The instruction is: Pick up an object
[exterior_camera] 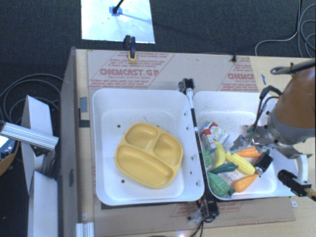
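Item: my claw [245,141], low in the right bin [232,111], above the toy-food heap; whether it is spread or pinching, I cannot tell. Nearest target: corn cob [240,162], just beside carrot [243,183]. Advice: descend squarely, grip across the cob's width.

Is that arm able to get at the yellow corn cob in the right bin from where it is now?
Probably yes. The gripper hangs low in the right bin, just above the corn cob, which lies on top of the pile with its upper side bare.
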Robot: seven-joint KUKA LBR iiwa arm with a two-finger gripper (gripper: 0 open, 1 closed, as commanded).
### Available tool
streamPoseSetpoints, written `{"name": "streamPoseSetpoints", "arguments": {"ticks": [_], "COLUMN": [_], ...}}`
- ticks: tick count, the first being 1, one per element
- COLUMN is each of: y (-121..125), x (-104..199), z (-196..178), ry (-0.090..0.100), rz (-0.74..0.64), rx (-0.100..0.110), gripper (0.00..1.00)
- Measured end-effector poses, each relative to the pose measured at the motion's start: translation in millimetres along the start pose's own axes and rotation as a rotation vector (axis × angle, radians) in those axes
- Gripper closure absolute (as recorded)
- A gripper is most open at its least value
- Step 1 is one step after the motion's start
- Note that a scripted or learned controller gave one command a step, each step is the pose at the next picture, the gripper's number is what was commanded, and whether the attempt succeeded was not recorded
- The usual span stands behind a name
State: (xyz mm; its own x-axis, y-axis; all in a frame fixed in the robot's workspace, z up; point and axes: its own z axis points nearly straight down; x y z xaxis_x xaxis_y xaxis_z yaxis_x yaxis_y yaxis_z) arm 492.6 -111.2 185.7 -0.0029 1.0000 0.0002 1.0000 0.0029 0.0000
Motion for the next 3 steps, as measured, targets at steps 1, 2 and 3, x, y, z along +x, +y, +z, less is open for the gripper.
{"name": "streamPoseSetpoints", "arguments": {"ticks": [1,2,3], "y": [8.1,9.4,23.5], "x": [14.8,13.3,96.2], "z": [104.2,88.7,-4.0], "ry": [0.001,-0.001,-0.001], "rz": [0.001,0.002,-0.007], "rx": [0.003,-0.003,-0.011], "gripper": [0.0,1.0,1.0]}}
